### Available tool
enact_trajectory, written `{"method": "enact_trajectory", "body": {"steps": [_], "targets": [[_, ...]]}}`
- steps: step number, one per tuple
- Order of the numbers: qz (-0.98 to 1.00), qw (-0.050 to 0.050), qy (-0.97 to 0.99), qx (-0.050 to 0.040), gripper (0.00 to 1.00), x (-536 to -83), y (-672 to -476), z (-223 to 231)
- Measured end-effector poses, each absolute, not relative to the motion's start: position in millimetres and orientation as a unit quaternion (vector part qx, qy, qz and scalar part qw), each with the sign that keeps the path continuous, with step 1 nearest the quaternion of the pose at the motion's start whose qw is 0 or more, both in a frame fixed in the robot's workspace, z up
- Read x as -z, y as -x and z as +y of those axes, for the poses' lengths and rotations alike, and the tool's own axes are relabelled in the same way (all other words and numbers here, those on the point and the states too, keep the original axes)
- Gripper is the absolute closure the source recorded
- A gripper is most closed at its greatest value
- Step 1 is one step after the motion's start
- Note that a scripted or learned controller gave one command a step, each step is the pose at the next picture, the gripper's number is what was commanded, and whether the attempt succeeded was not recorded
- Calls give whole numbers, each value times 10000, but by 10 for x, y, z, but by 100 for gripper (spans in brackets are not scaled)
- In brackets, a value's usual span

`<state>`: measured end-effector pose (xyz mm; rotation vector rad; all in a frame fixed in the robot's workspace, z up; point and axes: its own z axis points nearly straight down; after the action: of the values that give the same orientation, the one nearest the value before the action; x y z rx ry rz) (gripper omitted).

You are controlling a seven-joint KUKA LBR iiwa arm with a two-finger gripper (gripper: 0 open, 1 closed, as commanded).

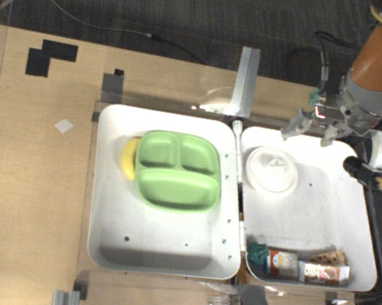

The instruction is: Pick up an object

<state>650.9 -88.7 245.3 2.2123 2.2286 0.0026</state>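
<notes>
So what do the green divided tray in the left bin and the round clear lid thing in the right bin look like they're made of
Green divided tray: looks like moulded plastic, matte to satin, judging by its even colour, rounded compartment edges and soft sheen.

Round lid: probably thin clear or frosted plastic; the white bin shows through it and faint rings catch the light. Glass can't be ruled out.

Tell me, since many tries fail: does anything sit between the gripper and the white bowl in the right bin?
Nothing visible does. The gripper hangs over the right bin's far rim, and the bowl lies just below-left of it in view, with bare bin floor between. The bottles lie at the near wall.
</notes>
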Motion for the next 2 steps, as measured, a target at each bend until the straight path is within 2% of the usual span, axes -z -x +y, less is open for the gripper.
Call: {"method": "enact_trajectory", "body": {"steps": [1,2], "targets": [[7376,-8,-6753,2,0,-1010,-6018,-912],[7461,31,-6659,-16,0,-918,-6407,-925]]}}
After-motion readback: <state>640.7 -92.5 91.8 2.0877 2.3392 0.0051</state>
